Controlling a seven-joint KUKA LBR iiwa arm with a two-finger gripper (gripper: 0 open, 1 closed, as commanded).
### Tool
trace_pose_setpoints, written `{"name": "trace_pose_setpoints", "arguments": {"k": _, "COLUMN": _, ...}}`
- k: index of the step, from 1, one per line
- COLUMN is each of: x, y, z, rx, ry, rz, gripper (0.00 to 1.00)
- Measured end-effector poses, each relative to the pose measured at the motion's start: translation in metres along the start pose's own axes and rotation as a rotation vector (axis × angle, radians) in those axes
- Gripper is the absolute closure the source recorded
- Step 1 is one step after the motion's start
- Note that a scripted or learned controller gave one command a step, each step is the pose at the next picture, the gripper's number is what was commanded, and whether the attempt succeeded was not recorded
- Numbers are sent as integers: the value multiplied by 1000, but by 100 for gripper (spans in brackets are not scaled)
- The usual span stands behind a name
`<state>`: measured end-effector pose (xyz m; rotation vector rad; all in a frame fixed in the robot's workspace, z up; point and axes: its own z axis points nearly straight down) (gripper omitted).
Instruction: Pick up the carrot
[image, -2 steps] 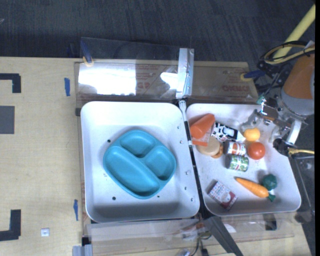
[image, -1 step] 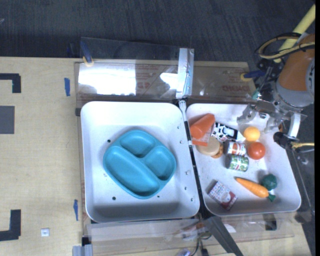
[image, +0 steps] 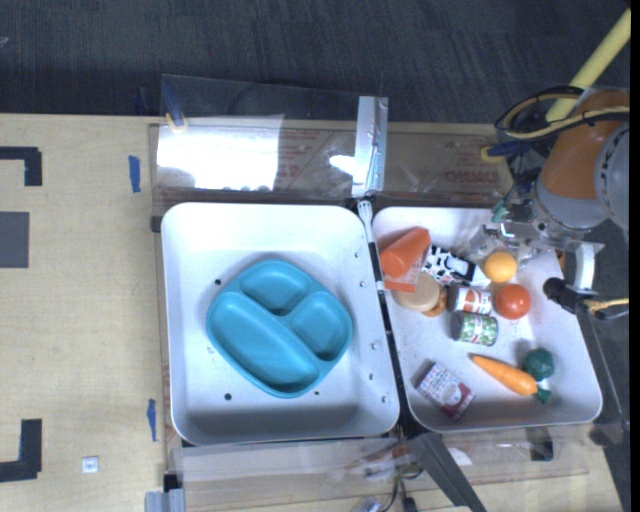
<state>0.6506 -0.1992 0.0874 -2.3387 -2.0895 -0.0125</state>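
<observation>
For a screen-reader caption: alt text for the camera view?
An orange carrot lies near the front of the right white bin among small toy foods, with the grey-and-orange arm above that bin's far right corner. The left bin holds a blue divided tray.

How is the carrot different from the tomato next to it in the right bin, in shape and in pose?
The carrot is long and tapered, and it lies flat at a slant; the tomato is round. The carrot is orange with a green end; the tomato is red-orange. The carrot lies nearer the bin's front edge, the tomato toward the middle, near a small can. Both lie in the right bin.
</observation>
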Motion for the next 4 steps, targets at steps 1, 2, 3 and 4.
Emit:
{"name": "trace_pose_setpoints", "arguments": {"k": 1, "x": 0, "y": 0, "z": 0, "rx": 0, "ry": 0, "rz": 0, "gripper": 0}}
{"name": "trace_pose_setpoints", "arguments": {"k": 2, "x": -4, "y": 2, "z": -14, "rx": -9, "ry": -10, "rz": 2, "gripper": 100}}
{"name": "trace_pose_setpoints", "arguments": {"k": 3, "x": 26, "y": -69, "z": -4, "rx": -14, "ry": -11, "rz": 125, "gripper": 100}}
{"name": "trace_pose_setpoints", "arguments": {"k": 4, "x": 25, "y": -72, "z": 1, "rx": -3, "ry": -11, "rz": 129, "gripper": 0}}
